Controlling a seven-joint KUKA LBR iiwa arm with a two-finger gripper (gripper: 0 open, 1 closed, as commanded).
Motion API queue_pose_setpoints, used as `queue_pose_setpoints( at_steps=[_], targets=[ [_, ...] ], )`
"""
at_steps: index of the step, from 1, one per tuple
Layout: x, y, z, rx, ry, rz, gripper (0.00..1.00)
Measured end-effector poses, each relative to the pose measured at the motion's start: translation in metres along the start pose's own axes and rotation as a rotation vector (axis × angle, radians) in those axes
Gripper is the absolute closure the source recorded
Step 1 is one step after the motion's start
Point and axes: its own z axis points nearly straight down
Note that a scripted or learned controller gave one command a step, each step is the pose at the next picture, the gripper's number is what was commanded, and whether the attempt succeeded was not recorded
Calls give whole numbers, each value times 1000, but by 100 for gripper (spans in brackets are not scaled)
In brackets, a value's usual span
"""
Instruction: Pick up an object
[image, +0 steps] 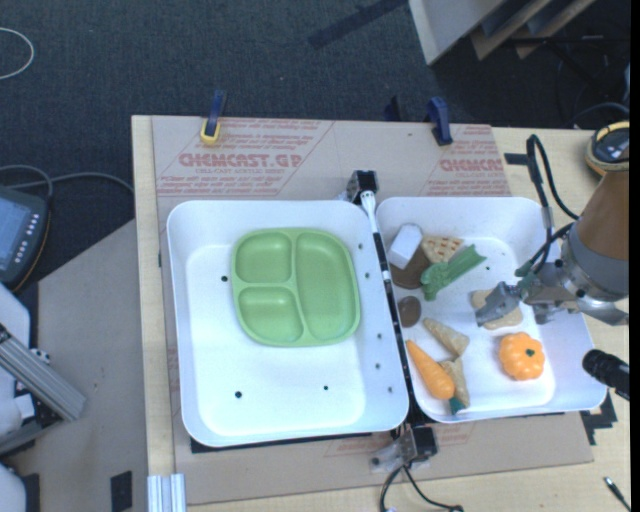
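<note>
Objects sat jumbled in the right bin (560, 400) — orange pumpkin (521, 356), carrot (431, 371), green toy (449, 272). My gripper (497, 310) hovered beside the pumpkin over a tan piece (500, 298) — couldn't tell its state.

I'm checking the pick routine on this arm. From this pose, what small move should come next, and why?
Probably a short descent. The pincer hangs over the right white bin, right at a small tan flat piece, with the orange toy pumpkin just beside it. Nothing visibly sits between its tips.
</note>
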Motion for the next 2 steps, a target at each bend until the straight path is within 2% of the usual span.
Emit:
queue_pose_setpoints(
  at_steps=[1,2],
  targets=[
    [0,3,-6,-13,-3,-4,0],
    [-4,0,56,-8,-1,-2,0]
  ],
)
